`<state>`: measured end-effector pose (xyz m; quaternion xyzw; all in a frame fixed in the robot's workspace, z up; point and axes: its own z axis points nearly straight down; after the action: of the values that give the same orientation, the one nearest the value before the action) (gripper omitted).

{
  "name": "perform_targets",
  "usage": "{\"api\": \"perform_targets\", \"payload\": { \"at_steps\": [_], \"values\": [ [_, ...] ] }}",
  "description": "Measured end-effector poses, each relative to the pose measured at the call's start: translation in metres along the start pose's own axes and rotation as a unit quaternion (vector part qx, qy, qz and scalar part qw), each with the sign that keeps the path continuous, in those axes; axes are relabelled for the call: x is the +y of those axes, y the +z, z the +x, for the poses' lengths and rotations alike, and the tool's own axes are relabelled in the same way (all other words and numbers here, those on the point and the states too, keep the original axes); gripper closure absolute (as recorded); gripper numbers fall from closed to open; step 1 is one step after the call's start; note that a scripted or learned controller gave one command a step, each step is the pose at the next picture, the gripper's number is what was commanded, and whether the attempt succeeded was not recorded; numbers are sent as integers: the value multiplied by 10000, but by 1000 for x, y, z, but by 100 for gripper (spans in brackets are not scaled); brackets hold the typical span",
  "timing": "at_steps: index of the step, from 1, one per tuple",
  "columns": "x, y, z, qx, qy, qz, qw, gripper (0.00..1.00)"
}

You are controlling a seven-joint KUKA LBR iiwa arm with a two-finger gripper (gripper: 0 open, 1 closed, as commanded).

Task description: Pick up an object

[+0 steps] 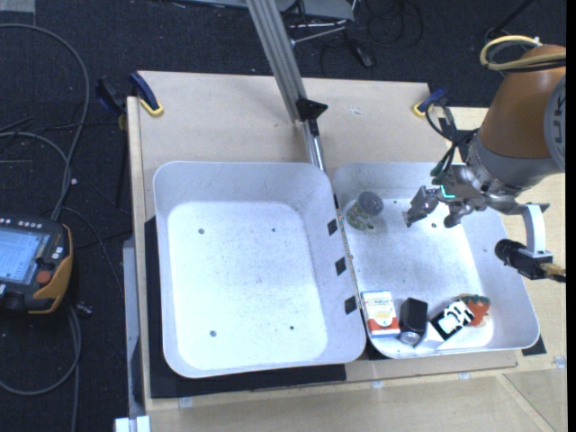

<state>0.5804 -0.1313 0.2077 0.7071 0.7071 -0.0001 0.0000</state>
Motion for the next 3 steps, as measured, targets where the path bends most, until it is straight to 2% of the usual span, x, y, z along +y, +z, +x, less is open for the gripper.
{"api": "perform_targets", "payload": {
  "at_steps": [1,3],
  "values": [
    [0,0,0,0,0,0,10000,0],
    [-3,116,0,3,-1,19,10000,0]
  ]
}}
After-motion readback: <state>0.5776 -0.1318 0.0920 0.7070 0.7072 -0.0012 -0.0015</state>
